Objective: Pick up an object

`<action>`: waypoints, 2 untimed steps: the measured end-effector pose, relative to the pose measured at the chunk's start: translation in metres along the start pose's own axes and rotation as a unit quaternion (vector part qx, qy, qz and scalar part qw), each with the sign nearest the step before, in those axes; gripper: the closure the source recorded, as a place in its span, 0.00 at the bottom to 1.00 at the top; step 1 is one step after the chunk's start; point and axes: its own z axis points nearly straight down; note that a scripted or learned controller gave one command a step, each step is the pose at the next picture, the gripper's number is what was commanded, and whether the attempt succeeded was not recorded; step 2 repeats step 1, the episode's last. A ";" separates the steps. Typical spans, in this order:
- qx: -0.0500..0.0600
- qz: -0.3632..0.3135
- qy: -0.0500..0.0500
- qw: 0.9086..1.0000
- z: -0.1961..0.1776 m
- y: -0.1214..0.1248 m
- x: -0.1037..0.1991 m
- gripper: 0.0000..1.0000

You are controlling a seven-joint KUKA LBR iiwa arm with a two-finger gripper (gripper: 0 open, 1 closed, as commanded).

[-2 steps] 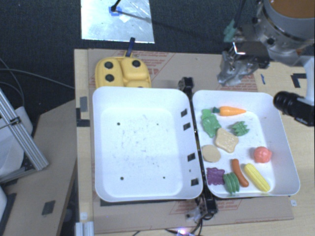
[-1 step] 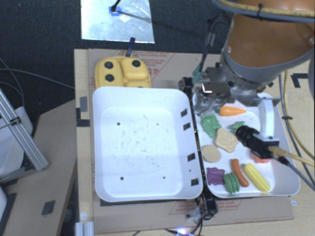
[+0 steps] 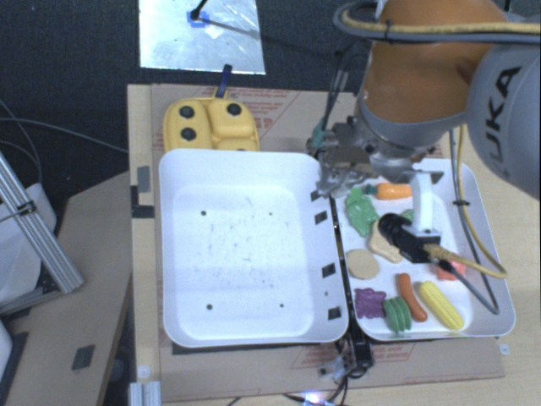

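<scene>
A yellow corn cob (image 3: pixel 442 304), plump and ridged, lies at the near end of the right bin (image 3: pixel 494 252). Its long axis slants from far-left to near-right, beside an orange sausage (image 3: pixel 407 297), a green pepper (image 3: pixel 396 313) and purple grapes (image 3: pixel 369 301). The gripper (image 3: pixel 336 176) hangs over the bin's far-left corner; whether it is open or closed cannot be told.

White bins, two: left bin (image 3: pixel 237 252), right bin (image 3: pixel 505 311). Toy food in the right bin, by colour: green two, leafy piece (image 3: pixel 362 211) and pepper (image 3: pixel 397 314); orange two, carrot (image 3: pixel 394 191) and sausage (image 3: pixel 409 294); tan two, wedge (image 3: pixel 382 245) and disc (image 3: pixel 364 265); yellow corn (image 3: pixel 443 304) one; purple piece (image 3: pixel 369 300) one. Beyond the left bin, one yellow moulded tray (image 3: pixel 211 125).
</scene>
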 end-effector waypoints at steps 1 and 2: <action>-0.011 -0.006 0.004 1.000 -0.144 -0.005 0.053 1.00; -0.011 -0.006 0.004 1.000 -0.144 -0.005 0.053 1.00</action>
